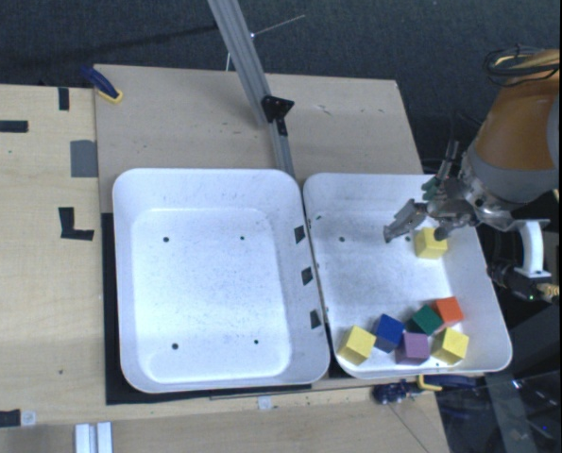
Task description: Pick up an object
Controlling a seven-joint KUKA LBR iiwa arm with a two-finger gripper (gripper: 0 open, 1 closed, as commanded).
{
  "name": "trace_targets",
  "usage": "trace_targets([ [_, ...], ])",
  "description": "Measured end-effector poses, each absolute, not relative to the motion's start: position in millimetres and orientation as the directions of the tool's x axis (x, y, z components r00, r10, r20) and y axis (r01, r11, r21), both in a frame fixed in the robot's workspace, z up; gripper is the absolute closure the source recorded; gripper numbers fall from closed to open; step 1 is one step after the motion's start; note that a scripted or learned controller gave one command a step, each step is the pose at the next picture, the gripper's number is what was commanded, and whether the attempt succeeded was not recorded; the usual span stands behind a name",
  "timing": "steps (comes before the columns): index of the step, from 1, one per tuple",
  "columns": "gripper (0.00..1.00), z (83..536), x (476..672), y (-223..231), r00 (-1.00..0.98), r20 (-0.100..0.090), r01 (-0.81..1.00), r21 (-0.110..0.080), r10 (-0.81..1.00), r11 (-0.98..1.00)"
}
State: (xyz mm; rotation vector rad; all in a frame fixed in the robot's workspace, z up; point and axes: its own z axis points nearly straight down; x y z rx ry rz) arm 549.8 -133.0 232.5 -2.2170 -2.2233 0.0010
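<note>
Yellow cube (431, 244) lay in the right bin (356, 196), just right of and below the jaws (408, 223).
Jaws looked spread apart, holding nothing, low over the bin floor near its upper right; cube sat just beside the nearer finger, toward the arm side, apart from the cluster of cubes (408, 336) along the bin's near edge. Judgement: jaws needed a small shift right and toward the camera to straddle it. Left bin (139, 196) on the desk.
</note>
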Motion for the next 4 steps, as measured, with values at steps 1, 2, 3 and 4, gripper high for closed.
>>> trace_targets([
  [1,0.00,232.5,549.7,-133.1,-0.002,0.001,1.000,-0.002,1.000,0.002],
  [2,0.00,168.1,550.2,-130.4,-0.001,0.001,1.000,-0.008,1.000,0.001],
  [3,0.00,123.1,544.4,-128.4,-0.001,0.000,1.000,-0.007,1.000,0.001],
  [4,0.00,89.9,543.5,-127.7,-0.001,0.000,1.000,-0.004,1.000,0.001],
])
